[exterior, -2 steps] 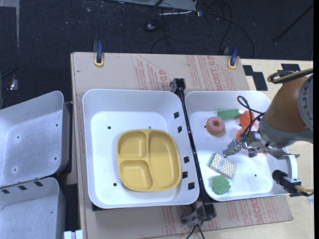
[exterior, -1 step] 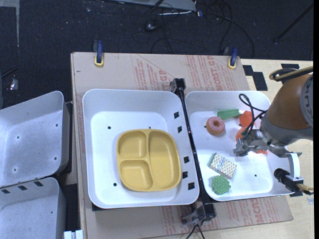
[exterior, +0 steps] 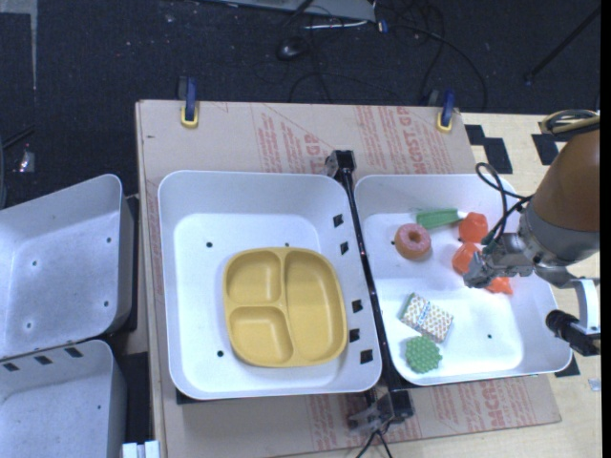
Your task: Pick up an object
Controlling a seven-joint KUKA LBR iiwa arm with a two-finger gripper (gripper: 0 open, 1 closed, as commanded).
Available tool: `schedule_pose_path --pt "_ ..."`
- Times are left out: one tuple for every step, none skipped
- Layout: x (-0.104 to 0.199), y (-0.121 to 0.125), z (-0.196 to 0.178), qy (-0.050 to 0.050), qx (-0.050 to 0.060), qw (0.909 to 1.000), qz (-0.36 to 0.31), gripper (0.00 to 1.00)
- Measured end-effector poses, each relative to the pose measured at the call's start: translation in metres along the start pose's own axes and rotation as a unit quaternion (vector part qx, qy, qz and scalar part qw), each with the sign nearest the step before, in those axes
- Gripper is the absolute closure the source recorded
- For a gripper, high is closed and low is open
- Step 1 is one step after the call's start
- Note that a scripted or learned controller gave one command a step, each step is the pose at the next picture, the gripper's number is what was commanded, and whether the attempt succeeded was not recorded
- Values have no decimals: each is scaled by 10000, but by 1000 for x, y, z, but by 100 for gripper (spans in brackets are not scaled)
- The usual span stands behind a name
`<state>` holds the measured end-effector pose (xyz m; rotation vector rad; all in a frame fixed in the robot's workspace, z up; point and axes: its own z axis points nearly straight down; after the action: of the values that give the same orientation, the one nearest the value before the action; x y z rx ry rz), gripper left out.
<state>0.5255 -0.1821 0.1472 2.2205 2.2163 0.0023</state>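
Note:
The right bin (exterior: 496,351) holds a pink donut (exterior: 413,241), a green flat piece (exterior: 437,218), a patterned white packet (exterior: 427,317) and a green bumpy ball (exterior: 422,354). Orange pieces (exterior: 471,227) lie at its right side, one by the gripper (exterior: 485,273). The gripper has come down from the right into the right bin, right next to the orange pieces. Its body covers its tips.
A yellow three-compartment plate (exterior: 284,306) lies in the left bin (exterior: 191,284). A black divider (exterior: 358,256) runs between the two bins. Two clamps (exterior: 189,113) hold the board at the back. Grey trays (exterior: 57,256) stand off the bench at the left.

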Motion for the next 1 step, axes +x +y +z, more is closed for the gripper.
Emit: schedule_pose_path --pt "0 -5 -45 0 -3 10000 -19 100"
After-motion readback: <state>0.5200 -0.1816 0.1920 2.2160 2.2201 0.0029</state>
